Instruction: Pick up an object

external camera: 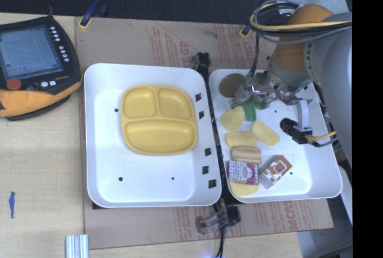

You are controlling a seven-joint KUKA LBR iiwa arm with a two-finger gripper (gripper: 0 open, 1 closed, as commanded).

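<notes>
My gripper (251, 97) hangs low over the back left part of the right bin (320, 182). A small green thing (249, 111) lies right under it, at its tip; whether it is gripped I cannot tell. A brown round piece (229, 84) sits just left of the gripper. In front of it lie pale yellow pieces (233, 119) (266, 133), a hot-dog bun (246, 154), a small pink carton (242, 172) and an orange and white box (276, 170).
The left bin (102, 149) holds a yellow divided plate (159, 119). Black clips line the wall between the bins (210, 131). A teach pendant (36, 65) lies on the bench at far left. The arm's grey body covers the right bin's back right corner.
</notes>
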